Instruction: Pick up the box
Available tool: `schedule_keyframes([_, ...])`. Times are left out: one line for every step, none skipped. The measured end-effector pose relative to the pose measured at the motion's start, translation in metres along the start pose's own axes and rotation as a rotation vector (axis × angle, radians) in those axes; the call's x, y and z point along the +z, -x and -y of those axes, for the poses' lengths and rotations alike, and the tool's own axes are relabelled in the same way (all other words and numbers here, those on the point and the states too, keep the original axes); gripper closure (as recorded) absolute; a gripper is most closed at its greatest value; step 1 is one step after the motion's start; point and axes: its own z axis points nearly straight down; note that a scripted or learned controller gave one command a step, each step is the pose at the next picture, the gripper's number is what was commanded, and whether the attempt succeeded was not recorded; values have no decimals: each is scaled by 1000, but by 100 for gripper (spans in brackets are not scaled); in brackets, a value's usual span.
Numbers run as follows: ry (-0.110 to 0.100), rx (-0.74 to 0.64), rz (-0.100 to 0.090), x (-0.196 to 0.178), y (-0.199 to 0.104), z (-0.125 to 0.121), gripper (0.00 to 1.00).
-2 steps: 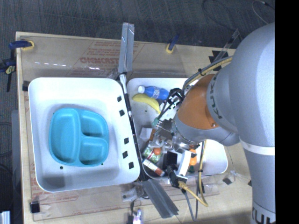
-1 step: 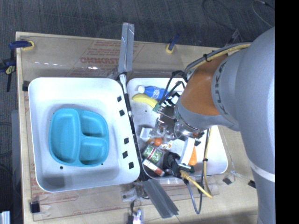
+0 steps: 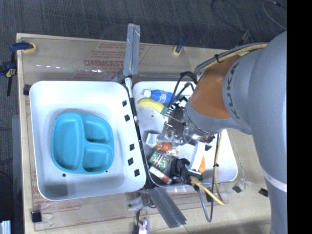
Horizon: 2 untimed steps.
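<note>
Arm low over the right bin; box not yet seen held.

The arm (image 3: 219, 96) reaches from the right into the right bin (image 3: 229, 172), its wrist covering much of the clutter, apparently to work among the items. The gripper (image 3: 171, 130) sits down among them; whether it is wide, narrow or holding anything cannot be told. The box (image 3: 160, 159), green-printed, lies just below it beside other clutter. A yellow item (image 3: 148, 103) lies toward the bin's far end. The left bin (image 3: 44, 96) holds a blue tray (image 3: 83, 143).
</note>
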Motion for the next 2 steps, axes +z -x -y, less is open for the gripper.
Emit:
schedule_keyframes([-4,-9,1,-9,-1,0,100])
schedule_keyframes([0,326,1,27,-27,15,100])
